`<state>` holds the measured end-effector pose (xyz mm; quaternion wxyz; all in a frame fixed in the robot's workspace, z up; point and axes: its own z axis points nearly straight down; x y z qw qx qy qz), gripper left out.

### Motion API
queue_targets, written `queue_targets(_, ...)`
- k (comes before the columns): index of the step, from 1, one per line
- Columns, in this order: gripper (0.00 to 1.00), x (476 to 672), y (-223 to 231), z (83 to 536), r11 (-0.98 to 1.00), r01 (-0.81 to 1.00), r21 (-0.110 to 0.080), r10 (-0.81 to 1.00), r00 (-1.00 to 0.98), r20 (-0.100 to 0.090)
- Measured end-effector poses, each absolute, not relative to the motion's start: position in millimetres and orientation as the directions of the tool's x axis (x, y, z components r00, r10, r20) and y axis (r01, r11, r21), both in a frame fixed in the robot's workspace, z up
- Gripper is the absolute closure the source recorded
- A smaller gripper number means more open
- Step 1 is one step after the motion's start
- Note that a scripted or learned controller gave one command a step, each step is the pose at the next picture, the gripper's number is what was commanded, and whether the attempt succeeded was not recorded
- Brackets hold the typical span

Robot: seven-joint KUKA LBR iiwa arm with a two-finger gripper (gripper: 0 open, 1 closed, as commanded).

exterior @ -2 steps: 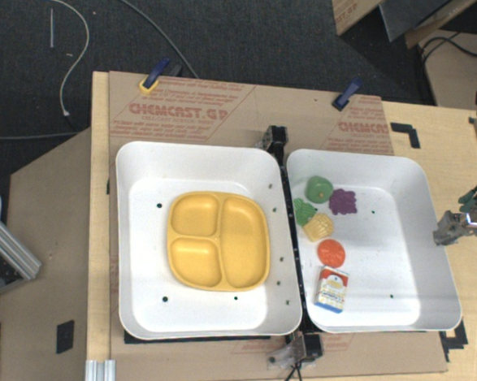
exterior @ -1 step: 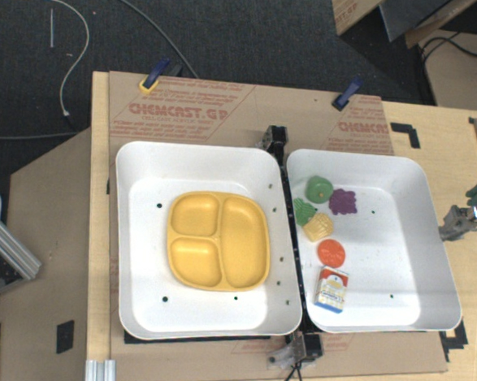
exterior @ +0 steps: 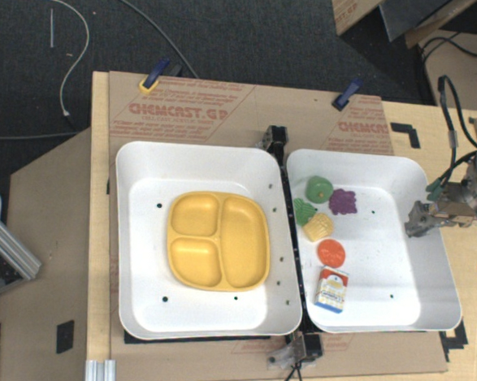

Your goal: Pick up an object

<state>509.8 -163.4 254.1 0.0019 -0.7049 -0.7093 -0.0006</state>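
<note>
We see the grey two-finger gripper [exterior: 420, 219] at the right rim of the shallow white right-hand bin [exterior: 393, 314], hanging over the bin's right wall. Nothing lies between its fingers, and we cannot tell from this slant whether they are spread or pressed together.

The candidate objects all lie well apart from the gripper, to its left, clustered along the far left side of the same bin. Farthest up the view and left of the gripper sits a round green plastic toy [exterior: 319, 188], and just beside that, nearer the gripper, a knobbly purple toy shaped like a grape bunch [exterior: 343, 202]. Left of the gripper and slightly lower, a small green leafy toy piece [exterior: 304, 210] rests against the bin's left wall, touching a pale yellow ribbed toy [exterior: 319, 226]. Lower still, we see a round orange-red toy [exterior: 331, 253], and below that a small red and white carton [exterior: 332, 289] lying on the bin floor, the lowest of the group.

Much farther left of the gripper, past the divide between the bins, the shallow white left-hand bin [exterior: 139, 219] holds a yellow plastic plate with three compartments [exterior: 219, 240], lying flat near its middle. Both bins rest on a brown cardboard sheet [exterior: 220, 107] held by blue clips [exterior: 155, 75] at its far edge.
</note>
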Motion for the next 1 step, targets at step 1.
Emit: queue_targets(1,1.00,511.6,-113.5,259.4,0.001,1.000,-0.002,1.000,-0.001,0.002)
